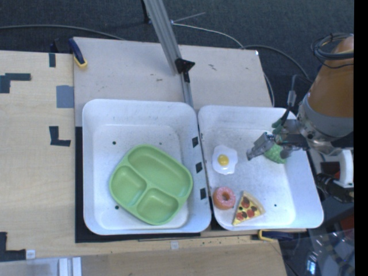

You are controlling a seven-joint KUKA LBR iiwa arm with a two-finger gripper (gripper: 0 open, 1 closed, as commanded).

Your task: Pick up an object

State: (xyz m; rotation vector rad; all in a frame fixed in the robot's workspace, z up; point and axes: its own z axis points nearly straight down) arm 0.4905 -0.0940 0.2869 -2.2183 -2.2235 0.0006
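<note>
Arm in from the right.
We see the gripper point(260, 149) low, angled left, orange band above the wrist.

bench point(138, 68) under me: pale wood, scuffed | 2 white bins sat on it side by side, touching – left bin point(92, 154), right bin point(299, 206) | blue/yellow clamp point(77, 53) at its far-left corner

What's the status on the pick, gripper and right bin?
Gripper low over right bin, by a green object; no confirmed hold. Fried egg, donut, pizza slice lie loose. Green tray in left bin. Nothing blocking.
</note>
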